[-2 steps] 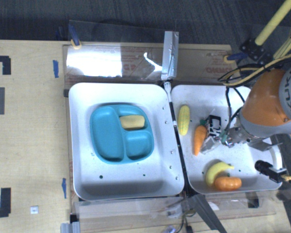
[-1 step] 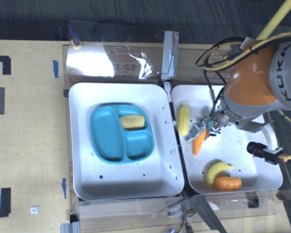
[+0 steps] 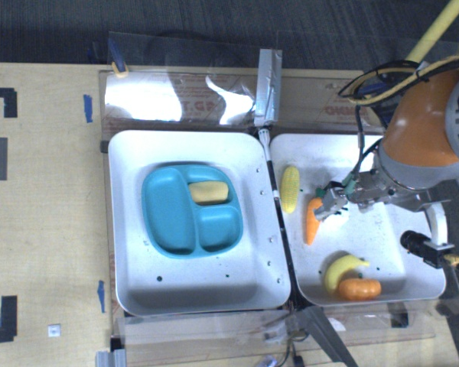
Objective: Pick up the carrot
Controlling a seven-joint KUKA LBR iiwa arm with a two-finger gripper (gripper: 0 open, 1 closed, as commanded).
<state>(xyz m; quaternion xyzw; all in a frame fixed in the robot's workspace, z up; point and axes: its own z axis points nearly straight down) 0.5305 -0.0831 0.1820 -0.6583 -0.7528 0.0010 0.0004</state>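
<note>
An orange carrot (image 3: 311,222) with a green top lies in the right bin (image 3: 413,281), near its left-middle, pointing toward the front. My gripper (image 3: 328,202) hangs right over the carrot's top end, reaching in from the right. Its fingers stand around or just beside the carrot's upper end; whether they touch it I cannot tell.
In the right bin, a yellow corn cob (image 3: 290,187) lies left of the carrot, and a banana (image 3: 343,268) and an orange fruit (image 3: 359,288) sit at the front. The left bin (image 3: 130,266) holds a blue divided plate (image 3: 168,205) with a yellow bread-like piece (image 3: 209,193).
</note>
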